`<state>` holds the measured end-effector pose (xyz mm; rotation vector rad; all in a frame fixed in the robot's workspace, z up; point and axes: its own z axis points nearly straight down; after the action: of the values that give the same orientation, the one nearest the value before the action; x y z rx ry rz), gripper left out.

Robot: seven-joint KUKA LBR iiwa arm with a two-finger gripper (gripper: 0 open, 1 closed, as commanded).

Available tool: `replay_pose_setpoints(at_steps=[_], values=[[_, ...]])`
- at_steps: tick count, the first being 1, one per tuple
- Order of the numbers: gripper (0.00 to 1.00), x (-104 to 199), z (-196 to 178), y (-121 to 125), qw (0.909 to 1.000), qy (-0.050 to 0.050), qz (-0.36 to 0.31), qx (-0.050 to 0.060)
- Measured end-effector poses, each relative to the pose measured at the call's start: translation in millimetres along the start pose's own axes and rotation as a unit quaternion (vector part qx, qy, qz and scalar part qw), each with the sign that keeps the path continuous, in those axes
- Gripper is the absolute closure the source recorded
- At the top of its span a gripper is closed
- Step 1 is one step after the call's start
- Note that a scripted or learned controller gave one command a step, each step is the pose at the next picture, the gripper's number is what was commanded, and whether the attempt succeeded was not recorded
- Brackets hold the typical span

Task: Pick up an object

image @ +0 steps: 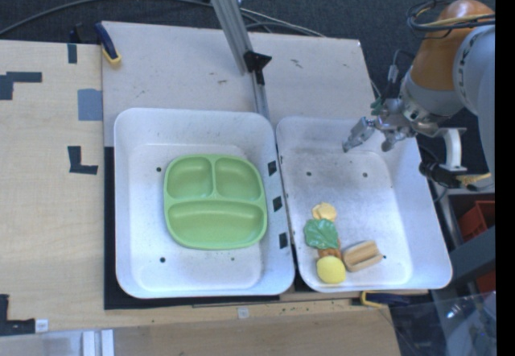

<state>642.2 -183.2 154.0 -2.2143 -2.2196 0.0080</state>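
Toy food (pixel 334 246) lies in the right bin (pixel 418 225); gripper (pixel 372 139) open, holding nothing.

The arm (pixel 459 56) ran out past the right edge, so its base was cut off. The pincer (pixel 372 137) hung over the right bin's (pixel 418 266) far rim, too small and blurred for me to tell how its fingers sat. The little heap of toy food (pixel 334 246) near that bin's front was too small to name piece by piece. A grey pole (pixel 229 16) left by the top edge, and the bench (pixel 48 185) was cropped at the left.
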Motion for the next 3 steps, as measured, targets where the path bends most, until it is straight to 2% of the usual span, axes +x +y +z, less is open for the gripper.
replay_pose_setpoints(at_steps=[1,2,3], values=[[0.0,-5,48,-7,1.0,-0.001,0.0,-0.001],[1.0,-4,34,-5,1.0,-0.001,-0.001,-0.003],[1.0,-4,-9,-2,1.0,-0.001,0.0,-0.006]])
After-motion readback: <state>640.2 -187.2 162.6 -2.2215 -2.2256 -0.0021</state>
